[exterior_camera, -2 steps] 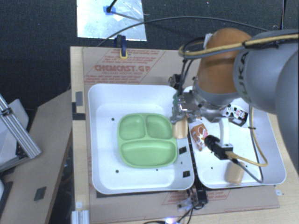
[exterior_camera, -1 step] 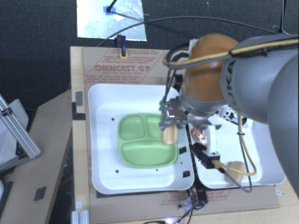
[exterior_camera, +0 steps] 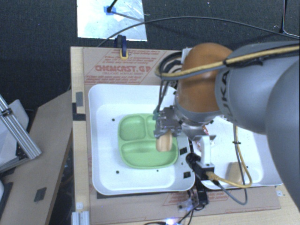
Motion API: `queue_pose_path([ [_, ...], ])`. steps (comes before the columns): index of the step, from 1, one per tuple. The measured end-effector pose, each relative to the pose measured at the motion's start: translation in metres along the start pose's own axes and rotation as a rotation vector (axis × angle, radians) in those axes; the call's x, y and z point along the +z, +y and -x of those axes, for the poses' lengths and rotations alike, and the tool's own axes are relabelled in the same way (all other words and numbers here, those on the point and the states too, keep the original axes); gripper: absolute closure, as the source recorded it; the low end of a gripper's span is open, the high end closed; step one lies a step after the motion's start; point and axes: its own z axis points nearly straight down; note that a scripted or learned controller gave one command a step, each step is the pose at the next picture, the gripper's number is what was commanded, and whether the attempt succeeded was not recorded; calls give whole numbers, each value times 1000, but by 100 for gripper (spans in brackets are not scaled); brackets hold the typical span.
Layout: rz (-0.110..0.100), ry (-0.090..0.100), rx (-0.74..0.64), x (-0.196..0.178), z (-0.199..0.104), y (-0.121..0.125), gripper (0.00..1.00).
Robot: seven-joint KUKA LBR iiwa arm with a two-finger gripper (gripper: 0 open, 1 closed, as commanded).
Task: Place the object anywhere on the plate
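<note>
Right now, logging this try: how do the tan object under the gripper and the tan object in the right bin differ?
The tan object under the gripper sits over the green plate in the left bin; the tan object in the right bin lies on bare white floor, away from the gripper. The first looks rounded and narrow, the second broader and paler. The first is partly covered from above, the second exposed. Both are small and tan.

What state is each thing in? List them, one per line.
Green plate: flat in the left bin, upright.
Tan object: over the plate's right edge, at the gripper.
Second tan object: lying in the right bin.
</note>
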Motion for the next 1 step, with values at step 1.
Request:
queue_pose_path([
  [1, 1, 0, 4, 0, 1, 1, 0],
])
